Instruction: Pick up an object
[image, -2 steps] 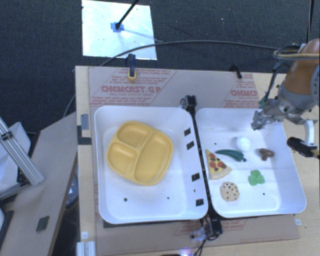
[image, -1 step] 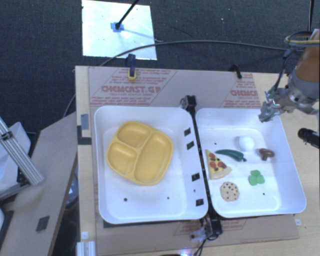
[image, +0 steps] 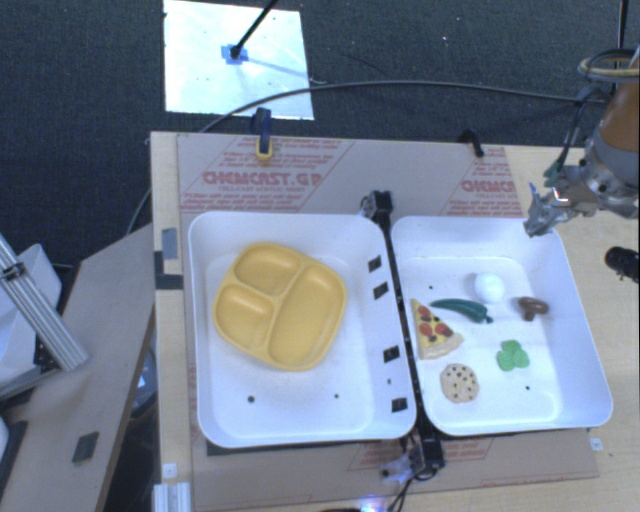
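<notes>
The right bin (image: 570, 275) holds several small toy foods: a white egg (image: 489, 286), a dark green pepper (image: 462, 310), a brown mushroom (image: 530, 307), a pizza slice (image: 433, 329), a green leafy piece (image: 513, 355) and a cookie (image: 459, 382). My gripper (image: 541, 215) hangs over the far right corner of that bin, above its rim and well behind the mushroom. Nothing shows between its fingers.
A yellow divided plate (image: 279, 304) lies in the left bin (image: 205, 330). A black divider with clips (image: 390, 300) runs between the bins. Cardboard (image: 300, 170) lies behind them, and a black cable (image: 420, 85) crosses the dark floor beyond.
</notes>
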